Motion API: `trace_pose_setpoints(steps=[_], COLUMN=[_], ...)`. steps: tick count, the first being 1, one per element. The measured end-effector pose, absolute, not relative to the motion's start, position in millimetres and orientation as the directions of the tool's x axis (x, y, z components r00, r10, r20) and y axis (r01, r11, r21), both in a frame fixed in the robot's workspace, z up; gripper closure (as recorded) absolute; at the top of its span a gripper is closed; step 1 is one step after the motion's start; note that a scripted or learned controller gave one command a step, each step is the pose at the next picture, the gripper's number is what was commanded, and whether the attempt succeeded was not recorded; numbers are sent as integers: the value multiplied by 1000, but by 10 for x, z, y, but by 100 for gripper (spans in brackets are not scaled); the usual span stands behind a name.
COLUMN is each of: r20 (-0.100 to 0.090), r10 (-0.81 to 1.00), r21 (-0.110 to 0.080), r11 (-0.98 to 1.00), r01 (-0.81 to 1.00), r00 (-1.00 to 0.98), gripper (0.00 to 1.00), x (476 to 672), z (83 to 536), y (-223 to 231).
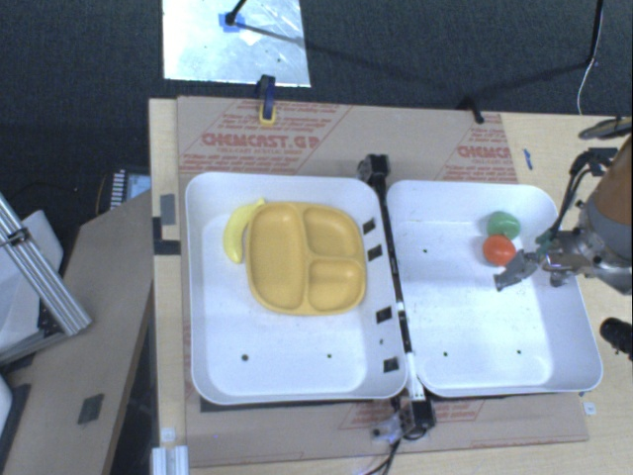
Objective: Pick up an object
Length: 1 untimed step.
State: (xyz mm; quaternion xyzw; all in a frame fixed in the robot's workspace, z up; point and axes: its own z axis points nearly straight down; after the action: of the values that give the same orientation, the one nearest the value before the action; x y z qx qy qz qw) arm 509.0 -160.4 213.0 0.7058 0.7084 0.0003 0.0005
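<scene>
Dark carpet behind bench; brown board (336, 137) under bins printed "CHEMCAST GP". Right bin (475, 344) holds small round orange-red ball (497, 250), smooth, touching green ball (503, 223) near far right corner. Gripper (516, 273) just beside orange-red ball, grasp state cannot be told. Left bin (247, 364) holds yellow sectioned plastic plate (302, 257), three compartments, yellow banana (235, 231) at its left edge.
</scene>
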Motion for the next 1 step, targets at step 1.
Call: trace_pose_setpoints(steps=[1], r20=[1], r10=[1000], r21=[-3], r11=[2], r01=[1000], r00=[-2], gripper=[0], x=[5137], z=[1573], y=[-1511])
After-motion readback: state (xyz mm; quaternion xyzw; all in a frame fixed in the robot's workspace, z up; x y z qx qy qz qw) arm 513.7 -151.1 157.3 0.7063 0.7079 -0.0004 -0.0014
